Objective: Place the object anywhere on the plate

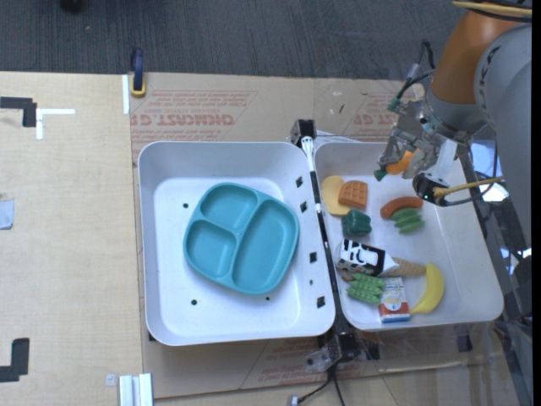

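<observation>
Hovering with a small orange piece [404, 161] pinched in my gripper [399, 164].
It hangs right of the teal plate [242, 238], above the right bin [473, 252].

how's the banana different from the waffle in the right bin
The banana is yellow, long and curved; the waffle is orange-brown, squarish, with a grid pattern. The banana lies near the bin's front right corner beside a small carton; the waffle sits near the back left, partly over a pale yellow round piece. Both are toy foods lying flat in the right bin.
</observation>
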